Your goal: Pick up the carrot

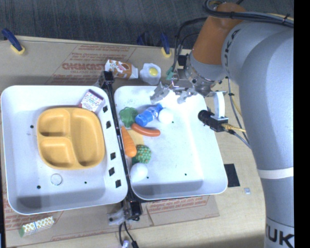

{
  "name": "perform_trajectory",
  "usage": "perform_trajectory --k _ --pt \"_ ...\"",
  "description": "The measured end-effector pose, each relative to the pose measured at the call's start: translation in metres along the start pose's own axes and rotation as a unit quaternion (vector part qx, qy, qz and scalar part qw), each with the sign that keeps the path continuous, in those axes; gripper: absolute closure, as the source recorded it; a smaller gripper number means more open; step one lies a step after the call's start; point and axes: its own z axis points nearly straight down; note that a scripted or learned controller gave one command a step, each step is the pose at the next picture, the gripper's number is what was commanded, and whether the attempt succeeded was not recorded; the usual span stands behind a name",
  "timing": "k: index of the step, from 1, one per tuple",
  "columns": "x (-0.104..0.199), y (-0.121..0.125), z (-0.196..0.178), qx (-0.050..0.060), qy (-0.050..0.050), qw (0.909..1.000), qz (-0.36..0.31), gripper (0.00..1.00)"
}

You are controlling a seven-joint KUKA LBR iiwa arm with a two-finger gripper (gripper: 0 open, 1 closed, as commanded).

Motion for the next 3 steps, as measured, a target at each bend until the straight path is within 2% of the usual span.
perform_trajectory --k 1,2,3 --pt "0.013 -0.050 0.104 0.000 0.000 0.9995 -0.032 0.00" --pt "0.013 -0.050 0.094 0.001 0.000 0.9994 -0.034 1.00" --pt "0.037 -0.140 0.104 0.000 0.000 0.9983 -0.058 1.00"
